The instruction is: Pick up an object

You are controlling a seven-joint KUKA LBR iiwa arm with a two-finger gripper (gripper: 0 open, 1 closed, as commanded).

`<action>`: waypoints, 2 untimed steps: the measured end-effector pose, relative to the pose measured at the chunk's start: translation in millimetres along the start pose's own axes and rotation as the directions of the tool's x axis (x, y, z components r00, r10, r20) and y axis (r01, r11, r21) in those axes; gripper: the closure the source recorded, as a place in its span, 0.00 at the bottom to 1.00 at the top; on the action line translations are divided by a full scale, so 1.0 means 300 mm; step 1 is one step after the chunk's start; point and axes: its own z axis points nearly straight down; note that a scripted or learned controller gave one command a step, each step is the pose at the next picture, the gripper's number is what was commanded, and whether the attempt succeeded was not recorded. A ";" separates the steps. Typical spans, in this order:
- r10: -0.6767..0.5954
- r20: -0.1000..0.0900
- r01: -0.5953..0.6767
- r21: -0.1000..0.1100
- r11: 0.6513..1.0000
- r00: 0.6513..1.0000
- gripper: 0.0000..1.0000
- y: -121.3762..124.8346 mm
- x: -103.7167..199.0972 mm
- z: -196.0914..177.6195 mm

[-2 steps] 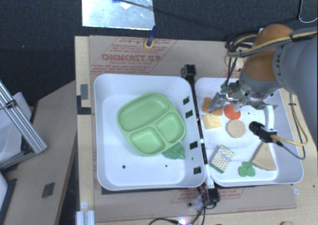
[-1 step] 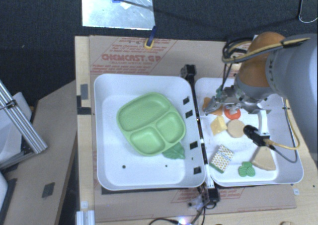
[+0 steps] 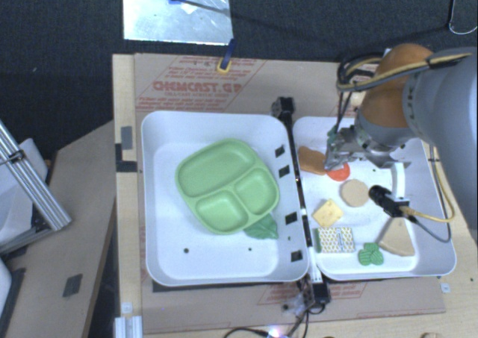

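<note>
Seen from above, two white bins sat side by side on the tabletop (image 3: 127,105). The left bin (image 3: 160,180) carried a green divided plate (image 3: 226,185), with a green leaf-like piece (image 3: 262,228) at its 5 o'clock edge. In the right bin (image 3: 433,254), the end effector (image 3: 334,159) hung low at about 10 o'clock, directly over an orange piece (image 3: 311,160) and a red piece (image 3: 340,174); whether it gripped anything could not be told. Toward 6 o'clock lay a tan round (image 3: 355,193), a yellow wedge (image 3: 327,213), a patterned block (image 3: 335,239) and a green cluster (image 3: 369,256).
</note>
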 end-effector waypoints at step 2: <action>-0.003 -0.002 0.003 0.004 1.000 1.000 1.00 0.029 -0.030 -0.344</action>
